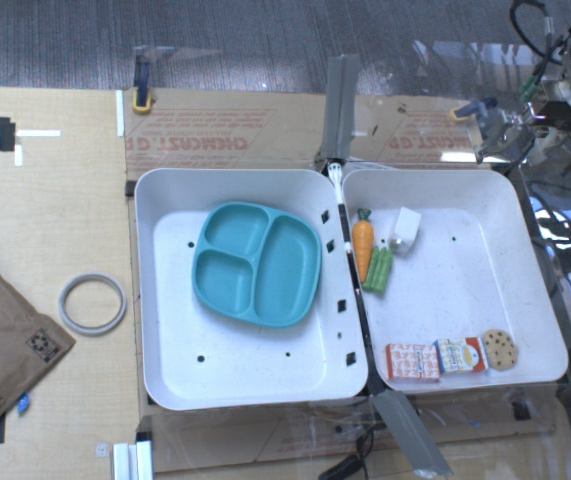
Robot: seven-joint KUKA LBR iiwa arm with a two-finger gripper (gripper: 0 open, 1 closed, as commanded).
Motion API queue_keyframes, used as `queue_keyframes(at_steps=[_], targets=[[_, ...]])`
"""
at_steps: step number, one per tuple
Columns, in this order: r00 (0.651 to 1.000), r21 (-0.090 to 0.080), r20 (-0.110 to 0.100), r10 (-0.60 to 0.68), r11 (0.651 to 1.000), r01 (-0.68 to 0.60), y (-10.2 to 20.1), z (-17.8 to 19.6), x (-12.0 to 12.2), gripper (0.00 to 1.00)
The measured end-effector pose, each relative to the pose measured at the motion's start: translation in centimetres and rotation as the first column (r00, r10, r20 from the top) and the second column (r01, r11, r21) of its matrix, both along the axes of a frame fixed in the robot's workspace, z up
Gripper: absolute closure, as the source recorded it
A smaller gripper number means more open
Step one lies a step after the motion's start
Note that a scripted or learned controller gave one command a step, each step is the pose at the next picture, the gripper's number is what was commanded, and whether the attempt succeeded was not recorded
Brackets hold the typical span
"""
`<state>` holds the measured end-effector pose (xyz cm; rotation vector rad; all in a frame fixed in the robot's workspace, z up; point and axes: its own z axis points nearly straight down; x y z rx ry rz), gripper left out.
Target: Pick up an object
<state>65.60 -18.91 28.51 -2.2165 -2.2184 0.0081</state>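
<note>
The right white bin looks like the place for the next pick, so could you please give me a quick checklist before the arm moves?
1. Right white bin holds things to pick: ok.
2. Orange toy carrot lies against the green toy vegetable, crowded: not ok.
3. White block stands apart: ok.
4. Round brown cookie sits near the bin wall: not ok.
5. Claw state: cannot tell.

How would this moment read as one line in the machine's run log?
stage: nothing picked yet | left bin: teal plate | right bin: carrot, white block, snack boxes, cookie
</note>
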Motion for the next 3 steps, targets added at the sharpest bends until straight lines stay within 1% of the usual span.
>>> queue_keyframes(at_steps=[1,2,3], targets=[[0.966,-0.001,0.003,0.258,0.966,-0.258,-1.9,10.4,0.5,0.0],[0.905,-0.002,0.009,0.425,0.905,-0.425,0.3,-2.8,0.4,0.0],[0.874,-0.001,0.008,0.486,0.874,-0.486,7.9,-14.2,-0.5,0.0]])
